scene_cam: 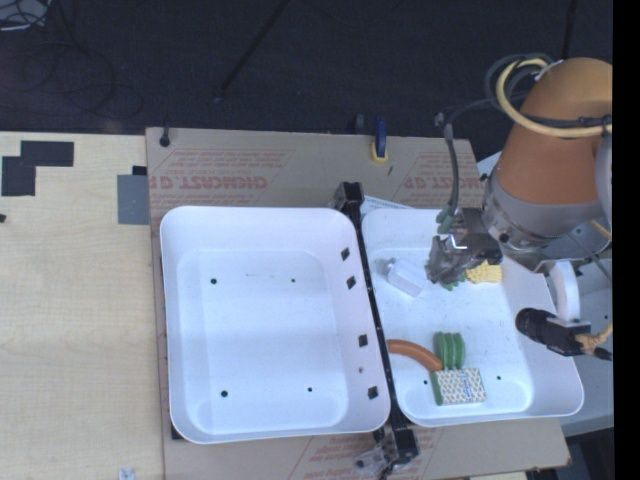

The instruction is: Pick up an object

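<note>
My gripper (446,266) reaches down into the right bin (545,400), near its upper middle. A yellow object (486,273) lies just to its right, partly hidden by the wrist. Right under the gripper's tip a small green piece (456,284) peeks out. A pale, clear object (401,279) lies a little to the left of the gripper. Toward the bin's front lie an orange sausage-shaped thing (411,352), a green ribbed object (450,348) and a speckled sponge with a green edge (459,386).
The left bin (172,298) sits beside the right one, with black clips (362,340) along the shared wall. Both bins rest on a brown board (250,173). The arm's orange band (555,138) looms over the right bin's far corner.
</note>
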